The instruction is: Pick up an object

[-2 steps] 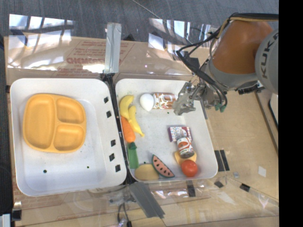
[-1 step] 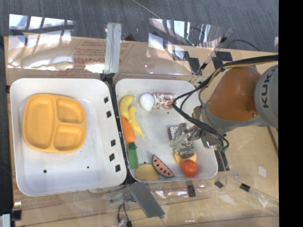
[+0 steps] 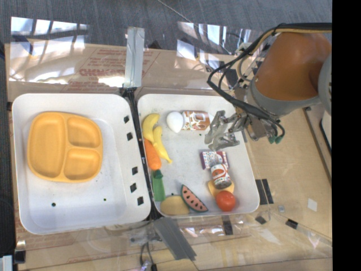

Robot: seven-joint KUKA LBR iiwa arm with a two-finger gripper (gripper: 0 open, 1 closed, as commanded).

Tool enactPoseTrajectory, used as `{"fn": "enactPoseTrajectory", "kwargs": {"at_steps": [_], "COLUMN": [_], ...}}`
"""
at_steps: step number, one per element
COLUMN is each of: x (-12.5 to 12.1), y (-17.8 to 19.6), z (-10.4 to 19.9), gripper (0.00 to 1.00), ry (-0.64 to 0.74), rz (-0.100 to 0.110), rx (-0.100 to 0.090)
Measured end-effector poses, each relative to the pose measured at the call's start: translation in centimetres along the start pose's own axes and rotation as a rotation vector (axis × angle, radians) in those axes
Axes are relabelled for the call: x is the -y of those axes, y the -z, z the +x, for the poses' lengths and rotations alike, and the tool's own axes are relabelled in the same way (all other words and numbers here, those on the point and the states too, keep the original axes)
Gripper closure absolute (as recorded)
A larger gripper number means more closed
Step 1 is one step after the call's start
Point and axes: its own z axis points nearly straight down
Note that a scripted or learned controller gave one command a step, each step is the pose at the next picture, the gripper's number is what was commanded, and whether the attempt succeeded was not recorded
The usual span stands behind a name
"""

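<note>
My gripper (image 3: 221, 135) hangs over the right side of the right bin (image 3: 186, 151), fingers spread apart with nothing between them. Just below it lies a small red and white can (image 3: 217, 171) on its side. To its left sit a white egg (image 3: 175, 122) and a brown and white carton (image 3: 196, 120). Along the bin's left wall lie a yellow banana (image 3: 153, 134), an orange carrot (image 3: 153, 157) and a green piece (image 3: 158, 186). Near the front are a watermelon slice (image 3: 193, 199), a yellow fruit (image 3: 174, 206) and a red tomato (image 3: 225, 200).
The left bin (image 3: 67, 208) holds a yellow divided plate (image 3: 65, 146). A black divider (image 3: 138, 151) runs between the bins. The arm's orange band (image 3: 293, 64) and cables loom over the right bin's back right corner. Cardboard and tape lie behind the bins.
</note>
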Motion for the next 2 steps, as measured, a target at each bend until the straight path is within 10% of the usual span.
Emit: {"fn": "enactPoseTrajectory", "kwargs": {"at_steps": [1, 2], "x": [5.2, -1.4], "y": [-12.4, -9.1], "z": [2.2, 0.0], "gripper": [1.00, 1.00], "ry": [0.065, -0.185], "rz": [-0.012, -0.005], "rx": [-0.020, -0.011]}}
